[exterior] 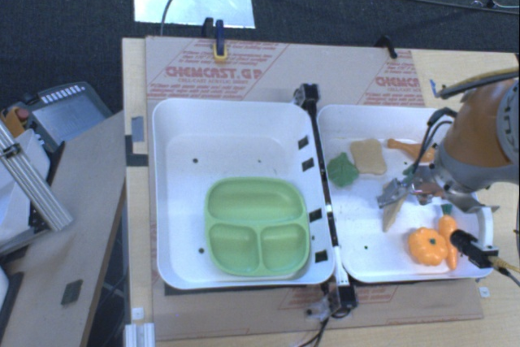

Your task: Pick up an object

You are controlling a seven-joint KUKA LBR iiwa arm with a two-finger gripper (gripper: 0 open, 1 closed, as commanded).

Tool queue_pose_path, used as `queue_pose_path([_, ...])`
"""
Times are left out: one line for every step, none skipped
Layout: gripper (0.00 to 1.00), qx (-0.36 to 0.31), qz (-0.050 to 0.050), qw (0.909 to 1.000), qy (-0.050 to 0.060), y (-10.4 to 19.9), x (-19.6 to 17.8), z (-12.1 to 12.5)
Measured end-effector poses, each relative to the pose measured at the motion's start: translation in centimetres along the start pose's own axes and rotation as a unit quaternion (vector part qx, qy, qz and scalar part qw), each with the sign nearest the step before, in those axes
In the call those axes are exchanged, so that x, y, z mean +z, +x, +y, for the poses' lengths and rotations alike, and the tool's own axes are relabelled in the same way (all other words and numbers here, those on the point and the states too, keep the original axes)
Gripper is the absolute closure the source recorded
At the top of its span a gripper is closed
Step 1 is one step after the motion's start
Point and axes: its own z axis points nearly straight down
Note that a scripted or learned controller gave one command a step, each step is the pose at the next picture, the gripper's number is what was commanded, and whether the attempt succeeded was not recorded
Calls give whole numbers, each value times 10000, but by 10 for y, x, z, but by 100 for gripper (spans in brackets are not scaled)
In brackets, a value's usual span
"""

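Note:
My gripper [395,193] is low over the middle of the right bin [357,266], reaching in from the right on the grey arm [481,144]. A tan wedge-shaped piece [392,216] lies right under its tip, touching or nearly touching it. To the left lies a green leafy toy [342,170], with a tan bread slice [368,156] beside it. An orange carrot-like piece [408,149] sits behind the gripper, partly hidden by the arm. An orange pumpkin-like toy [426,246] and a small orange piece [448,224] lie at the bin's front right.
The left bin [175,175] holds a green divided plate [258,225] toward its front. A black divider with clips [315,166] runs between the two bins. Cardboard lies under both bins. A grey device [65,114] and a metal rail [32,183] stand off to the left.

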Motion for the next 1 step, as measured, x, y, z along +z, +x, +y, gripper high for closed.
queue_pose_path([100, -11, -6, 10000, -65, 0, -17, 4])
